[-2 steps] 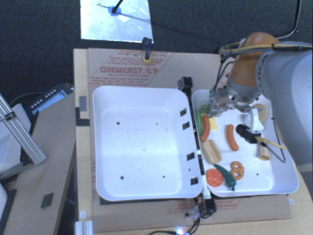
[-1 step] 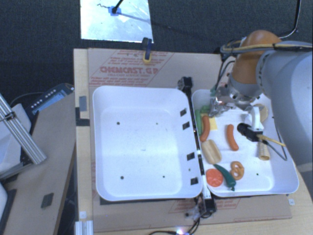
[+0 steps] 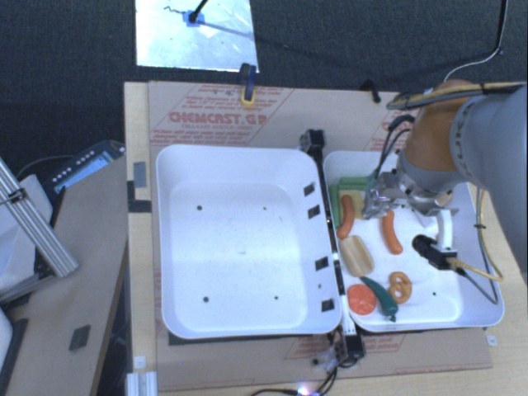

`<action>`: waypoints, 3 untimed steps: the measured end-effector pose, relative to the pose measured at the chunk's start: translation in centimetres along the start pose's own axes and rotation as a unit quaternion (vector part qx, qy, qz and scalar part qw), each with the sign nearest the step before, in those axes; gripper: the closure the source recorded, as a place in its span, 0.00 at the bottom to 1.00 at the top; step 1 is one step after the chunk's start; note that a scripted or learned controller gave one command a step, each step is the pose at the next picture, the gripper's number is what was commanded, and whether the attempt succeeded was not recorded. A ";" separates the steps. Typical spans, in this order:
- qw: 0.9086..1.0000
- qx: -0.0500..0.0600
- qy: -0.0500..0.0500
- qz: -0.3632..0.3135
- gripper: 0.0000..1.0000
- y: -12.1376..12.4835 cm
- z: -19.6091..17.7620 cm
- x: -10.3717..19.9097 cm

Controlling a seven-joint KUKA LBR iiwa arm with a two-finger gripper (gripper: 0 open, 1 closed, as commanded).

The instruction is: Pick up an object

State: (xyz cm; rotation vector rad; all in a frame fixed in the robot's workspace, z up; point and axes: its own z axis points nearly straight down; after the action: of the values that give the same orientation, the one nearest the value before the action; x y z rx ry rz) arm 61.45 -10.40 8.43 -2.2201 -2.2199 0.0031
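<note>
The right white bin (image 3: 441, 302) holds several toy foods. A green block (image 3: 351, 186) lies at its far left corner, with a red-orange sausage (image 3: 346, 215) just in front of it. A second sausage (image 3: 391, 233) lies near the middle. Toward the front are a tan bun (image 3: 356, 255), a red tomato (image 3: 360, 299), a green pepper (image 3: 382, 295) and a pretzel (image 3: 401, 285). My gripper (image 3: 378, 201) hangs low over the bin's back part, between the two sausages and just right of the green block. Nothing shows held in it.
The left white bin (image 3: 239, 246) sits beside the right one, with black clips along the shared rim (image 3: 323, 221). A cable and black connector (image 3: 433, 251) trail from the wrist over the right bin's right side. A yellow clamp (image 3: 247, 85) stands behind the bins.
</note>
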 end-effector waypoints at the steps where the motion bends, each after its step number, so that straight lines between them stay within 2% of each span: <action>1: 1.000 -0.004 0.000 -0.003 1.00 3.5 -0.1 1.8; 2: 1.000 -0.004 0.000 -0.002 1.00 4.3 -0.1 2.0; 3: 1.000 0.001 0.000 0.001 1.00 -3.3 0.0 0.0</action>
State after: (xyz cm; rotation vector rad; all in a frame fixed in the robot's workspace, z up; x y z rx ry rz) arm 58.16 -10.41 8.40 -2.2204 -2.2163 0.0056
